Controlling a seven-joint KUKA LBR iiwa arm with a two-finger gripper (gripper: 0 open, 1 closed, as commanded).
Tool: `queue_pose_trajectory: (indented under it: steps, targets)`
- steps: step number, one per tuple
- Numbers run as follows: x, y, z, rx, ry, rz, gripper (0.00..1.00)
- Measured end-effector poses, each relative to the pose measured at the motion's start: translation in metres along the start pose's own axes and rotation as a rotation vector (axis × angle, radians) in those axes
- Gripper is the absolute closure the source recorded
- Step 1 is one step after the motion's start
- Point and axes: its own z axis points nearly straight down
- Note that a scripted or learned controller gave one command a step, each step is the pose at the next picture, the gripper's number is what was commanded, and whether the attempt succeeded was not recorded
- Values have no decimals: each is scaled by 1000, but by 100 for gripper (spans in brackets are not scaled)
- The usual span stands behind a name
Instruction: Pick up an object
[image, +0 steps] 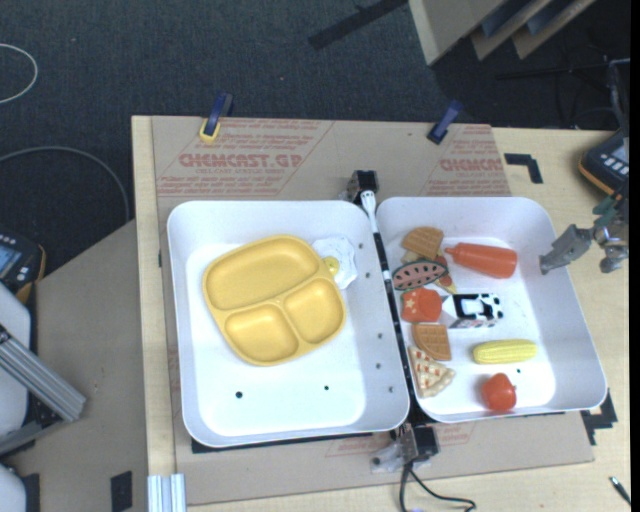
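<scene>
The jaws (585, 247) hang at the right edge of the right bin (560, 310), and I cannot tell if they are open or shut. In that bin lie toy foods: a carrot (482, 258), corn (503, 351), a tomato (499, 392) and a waffle (423, 241). The left bin (190, 330) holds a yellow plate (273, 299).

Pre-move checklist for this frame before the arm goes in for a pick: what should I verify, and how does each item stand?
1. Gripper outside the right bin, at its right rim: ok.
2. Nothing seen between its fingers: ok.
3. Finger opening: cannot tell.
4. Targets in the bin, such as carrot, corn, tomato: ok.
5. Corn and tomato lie apart from neighbours: ok.
6. Yellow tray sits in the left bin, away from the gripper: ok.
</scene>
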Motion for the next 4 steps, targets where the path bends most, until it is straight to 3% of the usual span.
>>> queue_pose_trajectory:
  steps: [1, 3, 4]
  targets:
    - [4, -10, 57, 8, 4, 1, 0]
    - [8, 4, 171, 3, 5, 0, 0]
    - [8, 8, 178, -8, 3, -3, 0]
